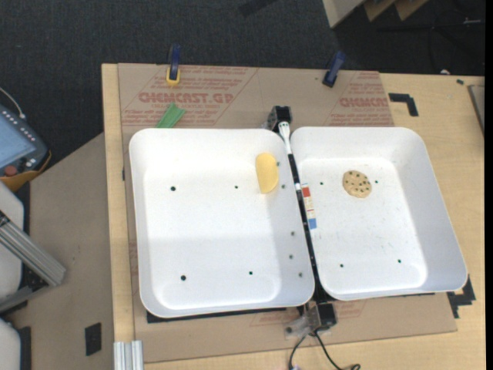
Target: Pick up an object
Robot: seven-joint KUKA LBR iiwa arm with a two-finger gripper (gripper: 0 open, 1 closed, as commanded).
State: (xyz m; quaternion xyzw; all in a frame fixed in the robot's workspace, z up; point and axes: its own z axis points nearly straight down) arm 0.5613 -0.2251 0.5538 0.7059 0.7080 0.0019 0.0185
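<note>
A pale yellow oblong object point(266, 173) lies in the left white bin point(192, 237), near its upper right corner. A round tan cookie with dark specks point(357, 183) rests in the right white bin point(385, 260), in its upper middle part.
The two bins sit side by side on a brown cardboard sheet point(231, 91) held by blue clamps point(174, 64) at the back. A green strip point(169, 116) lies behind the left bin. A dark divider bar point(296, 199) runs between the bins.
</note>
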